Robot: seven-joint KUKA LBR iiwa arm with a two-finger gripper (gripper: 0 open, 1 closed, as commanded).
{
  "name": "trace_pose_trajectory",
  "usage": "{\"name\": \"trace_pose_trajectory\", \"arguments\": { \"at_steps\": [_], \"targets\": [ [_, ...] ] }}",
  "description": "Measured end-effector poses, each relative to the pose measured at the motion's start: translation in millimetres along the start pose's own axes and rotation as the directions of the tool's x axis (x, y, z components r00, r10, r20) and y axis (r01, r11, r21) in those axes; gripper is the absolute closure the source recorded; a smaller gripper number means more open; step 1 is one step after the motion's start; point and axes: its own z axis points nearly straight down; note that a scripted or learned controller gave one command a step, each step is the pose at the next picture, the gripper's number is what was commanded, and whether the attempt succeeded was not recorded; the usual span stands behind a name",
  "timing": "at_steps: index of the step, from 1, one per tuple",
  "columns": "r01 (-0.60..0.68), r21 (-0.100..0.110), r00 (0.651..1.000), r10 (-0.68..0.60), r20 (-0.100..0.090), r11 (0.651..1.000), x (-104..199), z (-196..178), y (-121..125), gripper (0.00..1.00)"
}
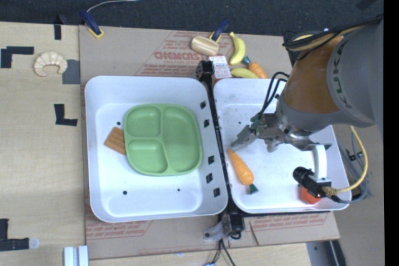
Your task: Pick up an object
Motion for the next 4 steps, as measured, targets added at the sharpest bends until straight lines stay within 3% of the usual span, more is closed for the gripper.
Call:
{"name": "trace_pose_trajectory", "arguments": {
  "at_steps": [1, 2, 3, 4],
  "targets": [
    [0.000, -0.003, 1.000, 0.000, 0.000, 1.000, -47.7, 92.2, 17.5, 0.00],
    [-0.002, -0.004, 1.000, 0.002, 0.004, 1.000, -157.7, 2.4, 75.6, 0.00],
    [0.000, 0.002, 1.000, 0.000, -0.001, 1.000, -86.6, 34.0, 30.0, 0.00],
    [-0.001, -0.003, 1.000, 0.001, 0.001, 1.000, -54.7, 97.7, 1.7, 0.00]
  ]
}}
